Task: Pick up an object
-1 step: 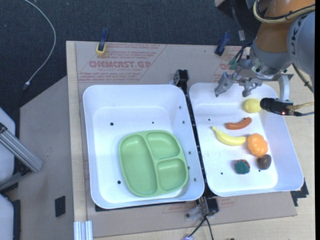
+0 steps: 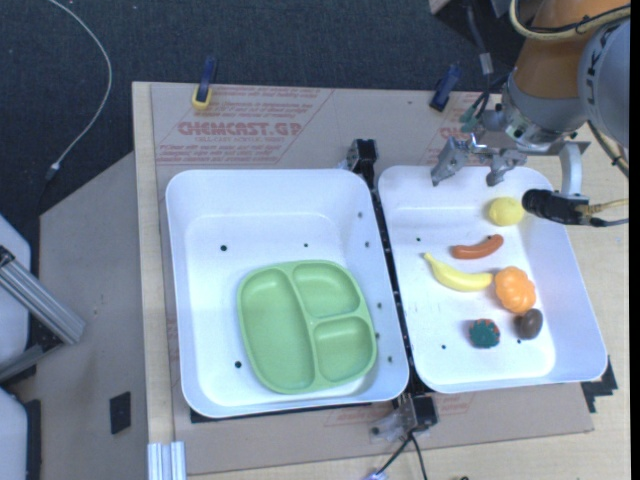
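You see the gripper (image 2: 467, 166) at about 1 o'clock of the picture, above the far edge of the right bin (image 2: 570, 368). Its two fingers are spread apart and point down, and between them there is nothing – only the white rim of the bin shows in the gap. The grey arm with its orange band (image 2: 570, 28) comes in from 2 o'clock.

All the small things lie in the right bin. The yellow lemon (image 2: 505, 211) is closest to the gripper, at about 4 o'clock from it, but apart from the fingers. Just below the lemon, at 7 o'clock from it, you find the orange-red sausage (image 2: 476, 248). The banana (image 2: 457, 274) lies under the sausage, and its right end touches the orange pumpkin-like toy (image 2: 515, 288). At 5 o'clock from this orange toy there is a small brown object (image 2: 529, 322), almost touching it. The dark green round piece (image 2: 485, 334) sits at 8 o'clock from the brown one, a little apart.

In the left bin (image 2: 200, 208) you see a green divided plate (image 2: 305, 324) with three compartments – it lies flat near the close side of this bin, at about 6 o'clock of the picture.
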`<state>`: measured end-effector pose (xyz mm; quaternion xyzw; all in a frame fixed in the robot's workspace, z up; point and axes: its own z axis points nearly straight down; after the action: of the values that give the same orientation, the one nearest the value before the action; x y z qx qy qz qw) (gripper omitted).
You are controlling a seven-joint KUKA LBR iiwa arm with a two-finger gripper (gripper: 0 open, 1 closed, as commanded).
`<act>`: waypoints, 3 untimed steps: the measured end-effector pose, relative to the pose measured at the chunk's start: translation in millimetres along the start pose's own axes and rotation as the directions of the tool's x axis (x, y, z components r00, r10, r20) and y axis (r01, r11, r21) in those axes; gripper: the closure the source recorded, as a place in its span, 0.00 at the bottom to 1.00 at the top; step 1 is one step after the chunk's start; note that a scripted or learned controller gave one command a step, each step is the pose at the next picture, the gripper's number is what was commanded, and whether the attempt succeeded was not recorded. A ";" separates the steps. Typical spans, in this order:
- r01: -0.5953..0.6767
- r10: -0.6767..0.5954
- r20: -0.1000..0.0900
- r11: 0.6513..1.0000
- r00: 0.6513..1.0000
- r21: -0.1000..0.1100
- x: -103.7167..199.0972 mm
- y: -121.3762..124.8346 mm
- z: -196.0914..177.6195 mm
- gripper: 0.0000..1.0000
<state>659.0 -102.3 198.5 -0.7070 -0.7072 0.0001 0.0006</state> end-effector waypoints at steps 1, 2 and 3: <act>0.000 0.000 0.000 1.000 1.000 0.004 2.6 -10.2 54.7 0.00; 0.000 0.000 0.000 1.000 1.000 0.006 3.2 -11.4 108.4 0.00; 0.000 0.000 0.001 1.000 1.000 -0.002 3.3 -9.3 93.6 1.00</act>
<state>649.7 -98.9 104.9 -0.7070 -0.7072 -0.0005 -0.0004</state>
